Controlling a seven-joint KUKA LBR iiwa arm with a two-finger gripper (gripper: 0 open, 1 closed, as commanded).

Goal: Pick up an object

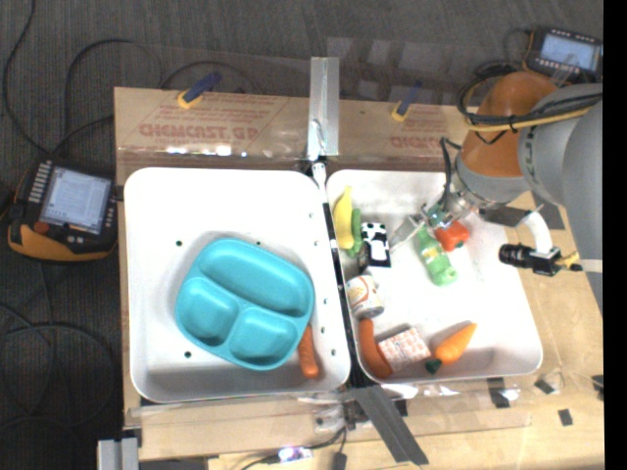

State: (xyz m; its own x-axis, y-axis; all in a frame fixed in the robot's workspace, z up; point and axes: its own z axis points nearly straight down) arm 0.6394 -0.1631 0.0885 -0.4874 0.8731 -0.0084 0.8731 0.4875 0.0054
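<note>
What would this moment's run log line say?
gripper: right bin, over green bottle | grasp: unconfirmed | teal tray: left bin

The bench [137, 424] carries two shallow white bins side by side, the left bin [157, 204] at nine o'clock and the right bin [509, 306] at three o'clock. A clear sheet [245, 125] with red lettering lies at twelve o'clock, held by a blue clip [199, 89].

You had a turquoise tray [245, 302] in the white left bin [157, 204]. Right bin [509, 311] held a yellow banana [343, 218], green bottle [436, 260], orange carrot [453, 343] and a black-and-white patterned block [375, 241].
</note>
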